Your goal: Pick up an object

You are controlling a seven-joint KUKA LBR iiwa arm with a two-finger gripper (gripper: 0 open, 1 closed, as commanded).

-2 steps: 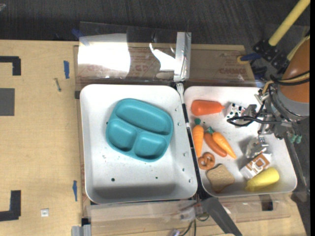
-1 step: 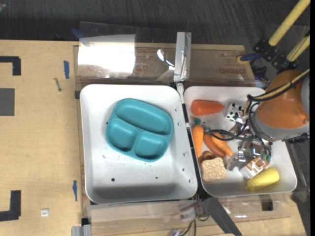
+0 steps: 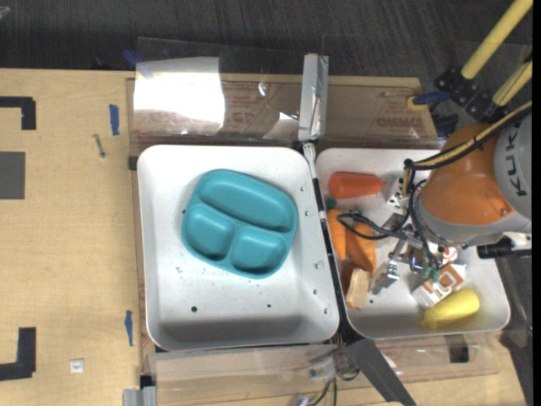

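Reaching is the step I am judging to be in hand: I am hanging my gripper (image 3: 390, 271) low in the right bin (image 3: 494, 320), near its 7 o'clock corner, just above a tan block (image 3: 358, 290). Whether it is released or clenched I cannot tell. Next I am needing a closer descent. Further off, at 11 o'clock, an orange carrot (image 3: 359, 183) is lying.
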